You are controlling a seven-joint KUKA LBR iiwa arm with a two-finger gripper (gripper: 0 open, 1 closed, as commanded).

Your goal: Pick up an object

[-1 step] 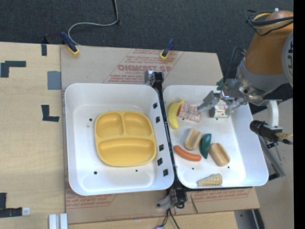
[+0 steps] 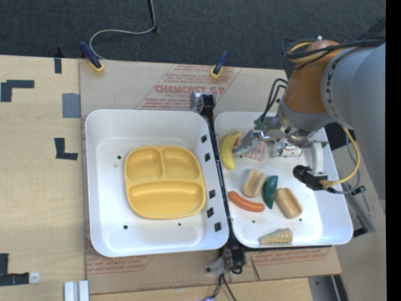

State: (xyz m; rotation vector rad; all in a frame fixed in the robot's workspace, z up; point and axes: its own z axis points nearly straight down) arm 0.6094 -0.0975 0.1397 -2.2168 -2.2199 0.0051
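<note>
The right bin (image 2: pixel 332 227) holds several toy foods. A yellow banana (image 2: pixel 227 150) lies by the bin's left wall. Below it are a tan bread roll (image 2: pixel 253 182), a teal piece (image 2: pixel 270 190), an orange sausage (image 2: pixel 245 202), a tan bun (image 2: pixel 288 202) and a waffle cone (image 2: pixel 277 236). My gripper (image 2: pixel 249 144) is low in the upper part of this bin, just right of the banana and close against it. I see nothing lifted off the bin floor.
A yellow divided plate (image 2: pixel 165 182) lies in the left bin (image 2: pixel 103 168). A black divider (image 2: pixel 213 162) runs between the bins. The grey and orange arm (image 2: pixel 313 86) covers the right bin's upper right corner. Blue-yellow clamps (image 2: pixel 93 58) sit at the cardboard's far edge.
</note>
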